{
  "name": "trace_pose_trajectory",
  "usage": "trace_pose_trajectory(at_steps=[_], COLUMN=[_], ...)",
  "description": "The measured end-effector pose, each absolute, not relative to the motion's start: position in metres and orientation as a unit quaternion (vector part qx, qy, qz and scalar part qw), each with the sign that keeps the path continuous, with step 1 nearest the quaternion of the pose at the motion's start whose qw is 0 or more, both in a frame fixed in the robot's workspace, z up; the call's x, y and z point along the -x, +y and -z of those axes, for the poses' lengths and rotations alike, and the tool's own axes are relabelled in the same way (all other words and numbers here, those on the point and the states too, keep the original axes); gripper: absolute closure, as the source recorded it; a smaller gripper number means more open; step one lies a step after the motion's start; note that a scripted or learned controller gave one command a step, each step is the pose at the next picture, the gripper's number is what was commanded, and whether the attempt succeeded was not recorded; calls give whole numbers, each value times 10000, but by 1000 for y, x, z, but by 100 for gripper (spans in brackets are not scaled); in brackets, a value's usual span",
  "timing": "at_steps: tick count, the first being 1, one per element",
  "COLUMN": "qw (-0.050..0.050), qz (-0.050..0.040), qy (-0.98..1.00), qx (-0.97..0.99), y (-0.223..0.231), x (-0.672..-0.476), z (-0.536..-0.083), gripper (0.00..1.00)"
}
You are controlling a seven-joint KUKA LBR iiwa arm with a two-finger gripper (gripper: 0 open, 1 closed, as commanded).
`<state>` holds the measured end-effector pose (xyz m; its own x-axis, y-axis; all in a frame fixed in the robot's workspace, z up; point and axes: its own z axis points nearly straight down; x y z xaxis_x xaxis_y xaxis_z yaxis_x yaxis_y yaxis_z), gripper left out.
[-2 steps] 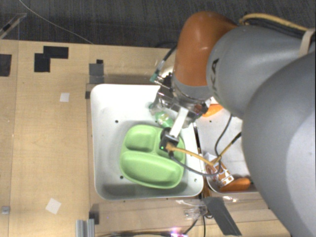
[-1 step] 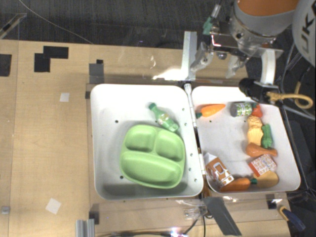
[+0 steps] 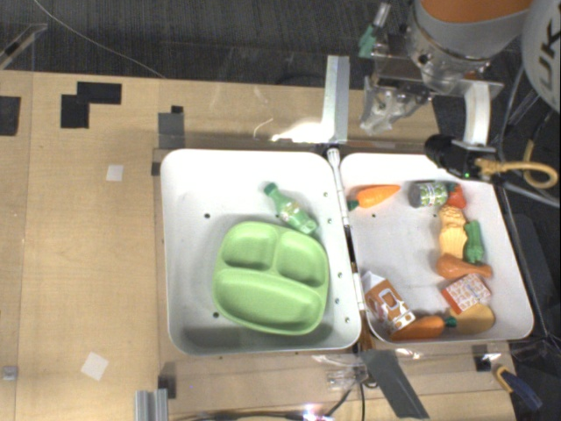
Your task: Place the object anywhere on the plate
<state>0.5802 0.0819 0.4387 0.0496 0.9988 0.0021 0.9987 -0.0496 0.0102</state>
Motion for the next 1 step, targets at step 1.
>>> trace_pose_trajectory(at_steps=[1], qw=[18], qz=[-15], qy=[7602], qx=[-6496], y=[8], x=[-506], z=[-391], gripper=[100])
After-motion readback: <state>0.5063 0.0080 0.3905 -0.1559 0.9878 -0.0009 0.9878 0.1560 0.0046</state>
